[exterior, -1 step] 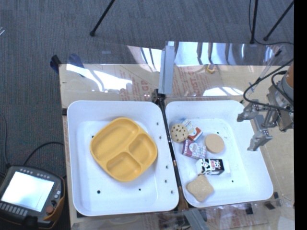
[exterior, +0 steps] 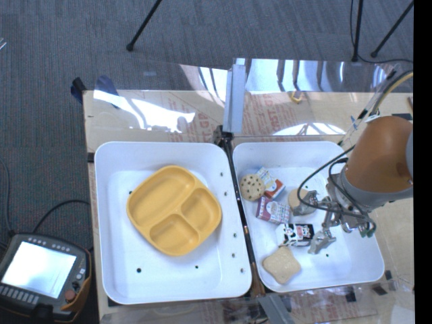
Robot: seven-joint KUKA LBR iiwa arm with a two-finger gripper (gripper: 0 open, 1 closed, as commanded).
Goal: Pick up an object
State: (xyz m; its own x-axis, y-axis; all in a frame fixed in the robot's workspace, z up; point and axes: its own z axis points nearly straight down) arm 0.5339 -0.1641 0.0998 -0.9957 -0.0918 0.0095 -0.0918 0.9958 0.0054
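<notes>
Looking down, I cannot tell how the claw [exterior: 322, 238] stands; the arm hides it partly. Beside it lies a small black-and-white carton [exterior: 298, 233], print unreadable.

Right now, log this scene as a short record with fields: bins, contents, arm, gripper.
left bin: holds a yellow divided plate
right bin: holds a cookie, a red and white carton, a black and white packet, a slice of bread
arm: reaches in from the right, over the right bin
gripper: low over the right bin, beside the black and white packet
grasp: nothing seen between the gripper's fingers
</notes>
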